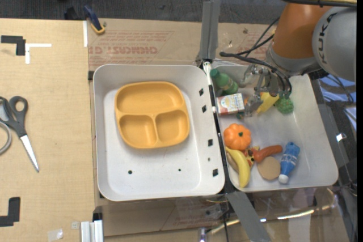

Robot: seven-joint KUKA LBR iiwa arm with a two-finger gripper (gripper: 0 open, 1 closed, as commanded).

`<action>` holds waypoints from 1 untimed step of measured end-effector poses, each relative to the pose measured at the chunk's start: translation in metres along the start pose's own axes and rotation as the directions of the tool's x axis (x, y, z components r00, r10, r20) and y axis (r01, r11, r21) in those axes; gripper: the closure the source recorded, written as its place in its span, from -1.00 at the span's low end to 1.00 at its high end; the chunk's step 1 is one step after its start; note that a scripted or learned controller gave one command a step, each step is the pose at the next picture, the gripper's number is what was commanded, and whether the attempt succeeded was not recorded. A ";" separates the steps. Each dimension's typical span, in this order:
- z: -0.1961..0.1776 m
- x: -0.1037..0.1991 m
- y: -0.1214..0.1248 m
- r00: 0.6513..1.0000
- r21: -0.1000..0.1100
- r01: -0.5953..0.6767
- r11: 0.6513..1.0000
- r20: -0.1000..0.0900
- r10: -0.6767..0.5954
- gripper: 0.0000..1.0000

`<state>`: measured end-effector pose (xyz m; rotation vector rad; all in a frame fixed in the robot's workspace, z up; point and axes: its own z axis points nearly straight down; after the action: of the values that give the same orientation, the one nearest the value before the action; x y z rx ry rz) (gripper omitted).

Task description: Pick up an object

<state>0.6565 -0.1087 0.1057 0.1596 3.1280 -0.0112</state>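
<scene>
You've got the gripper [265, 89] down in the right bin [317, 122], just behind the small juice carton [231, 103] and a bit to its right. Can't tell if the fingers are spread or pinching; cables and the wrist crowd that spot. A yellow item [266, 103] sits right under the gripper, w/ a green piece [284, 105] beside it, so that's prob. the target, but nothing reads as clearly gripped yet. Ref. the carton: green bottle [225, 83] just behind it, orange pumpkin [237, 136] in front, banana [240, 164] further front, blue bottle [288, 162] front-right. Left bin [108, 173] holds only the yellow divided plate [152, 114]. Things are packed tight near the carton, so expect neighbours to get nudged.
</scene>
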 end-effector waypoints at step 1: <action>0.011 0.001 -0.016 1.000 -0.005 -0.020 1.000 -0.003 0.020 -1.00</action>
<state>0.6543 -0.1246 0.0951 0.1908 3.1287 -0.0031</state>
